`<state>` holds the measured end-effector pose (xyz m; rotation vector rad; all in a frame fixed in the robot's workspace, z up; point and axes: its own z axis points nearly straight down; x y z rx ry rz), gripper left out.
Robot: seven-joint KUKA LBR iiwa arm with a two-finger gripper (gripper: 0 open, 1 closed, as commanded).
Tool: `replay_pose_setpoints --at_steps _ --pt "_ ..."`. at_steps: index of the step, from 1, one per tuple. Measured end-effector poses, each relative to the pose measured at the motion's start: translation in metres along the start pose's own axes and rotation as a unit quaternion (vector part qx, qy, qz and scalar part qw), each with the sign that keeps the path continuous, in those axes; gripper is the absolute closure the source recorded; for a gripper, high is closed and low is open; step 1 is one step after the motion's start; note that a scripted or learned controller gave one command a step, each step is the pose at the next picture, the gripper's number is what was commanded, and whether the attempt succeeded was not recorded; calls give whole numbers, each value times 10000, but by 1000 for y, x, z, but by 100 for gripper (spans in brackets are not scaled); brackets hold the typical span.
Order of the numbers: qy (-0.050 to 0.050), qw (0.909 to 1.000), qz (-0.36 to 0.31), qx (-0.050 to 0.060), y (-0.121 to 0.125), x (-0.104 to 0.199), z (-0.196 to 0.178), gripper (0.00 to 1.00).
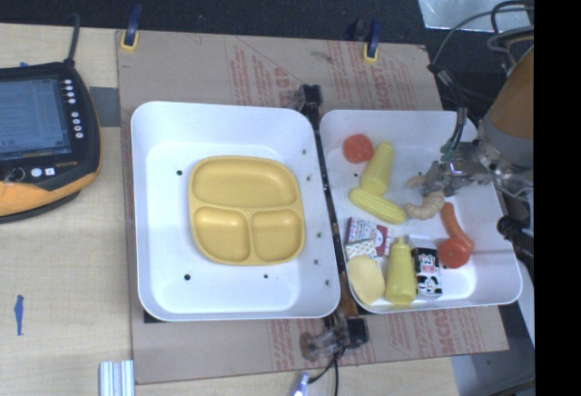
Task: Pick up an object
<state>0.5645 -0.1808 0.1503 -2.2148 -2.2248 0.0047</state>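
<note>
My gripper (438, 181) reaches in from the right and hangs low over the right bin (481, 294), directly above a curled beige piece (425, 205). Nothing is visibly held. To its left lie a yellow bottle-shaped toy (378, 163), a corn cob (376, 204) and a red tomato (358, 148). An orange sausage (450, 219) and a red piece (455, 252) sit just below the gripper. Along the bin's front edge are a red-and-white carton (364, 238), a pale yellow fruit (364, 278), a yellow squeeze bottle (399, 270) and a cow-print carton (426, 272).
The left bin (154, 231) holds a yellow divided plate (246, 208). A tablet-like pendant (41, 131) lies on the bench at far left. Clamps (130, 29) sit at the cardboard's back edge. Cables run near the arm at the right.
</note>
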Motion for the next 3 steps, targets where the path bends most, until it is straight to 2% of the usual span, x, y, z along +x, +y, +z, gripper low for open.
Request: replay_pose_setpoints --at_steps 1,2,3 --pt "-5 10000 -12 -5 41 35 58 100" --pt "7 10000 -3 -17 93 103 -43 100" --pt "7 10000 1 0 -10 136 -104 100"
